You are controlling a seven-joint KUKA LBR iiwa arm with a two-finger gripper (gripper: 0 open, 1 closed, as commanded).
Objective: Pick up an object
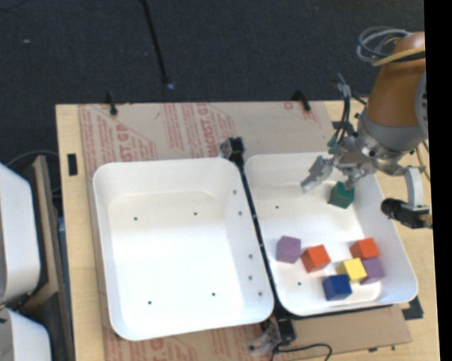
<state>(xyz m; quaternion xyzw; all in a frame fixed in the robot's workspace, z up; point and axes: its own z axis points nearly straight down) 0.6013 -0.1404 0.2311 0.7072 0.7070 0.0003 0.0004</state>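
Note:
My gripper [331, 183] hangs over the far part of the right bin [285, 173], its fingers spread open. The left finger [313, 175] is grey and points down-left. A green block [341, 196] lies on the bin floor just below the right finger, close to it or touching it, and is not clamped between the two. Toward the near side of the same bin lie a purple block [288, 249], an orange block [314, 257], a second orange block [364, 248], a yellow block [355, 268], a paler purple block [374, 269] and a blue block [336, 286].
The left bin [115, 218] stands beside the right one, parted from it by a dark divider [249, 205]. A black clamp [232, 147] sits at the far end of that divider. The arm's orange band [394, 94] rises at the right.

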